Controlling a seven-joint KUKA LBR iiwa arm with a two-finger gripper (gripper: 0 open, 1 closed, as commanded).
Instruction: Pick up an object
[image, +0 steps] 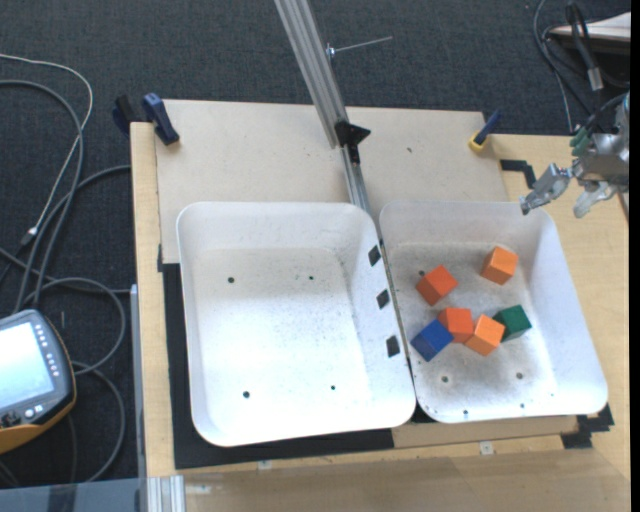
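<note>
Several small blocks lie in the right bin (570, 300): an orange cube (499, 264) near its far right, a red-orange cube (435, 284) toward the middle, and a cluster of a blue cube (431, 340), a red-orange cube (458, 322), an orange cube (485, 334) and a green cube (514, 321). My gripper (560, 196) hangs over the bin's far right corner, above and to the right of the blocks. Its two fingers are spread apart with nothing between them.
The left bin (200, 260) sits beside the right one, with black clips (381, 298) along the shared wall. A slanted metal rail (318, 80) crosses the back board. A blue clamp (160, 117) and a yellow clamp (482, 134) hold the board's far corners.
</note>
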